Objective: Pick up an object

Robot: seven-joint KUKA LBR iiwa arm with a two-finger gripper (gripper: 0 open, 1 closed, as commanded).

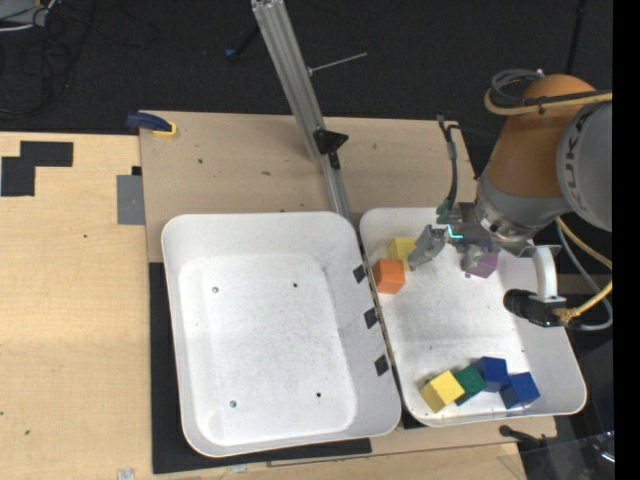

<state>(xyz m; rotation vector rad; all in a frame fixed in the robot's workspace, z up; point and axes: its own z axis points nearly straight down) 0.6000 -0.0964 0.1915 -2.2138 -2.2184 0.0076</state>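
The grey arm reaches in from the right, its end effector angled down with fingers spread.

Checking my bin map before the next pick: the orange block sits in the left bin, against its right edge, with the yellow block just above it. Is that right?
Not quite. The camera view shows the orange block in the right bin, against its left edge, with the yellow block just above it.
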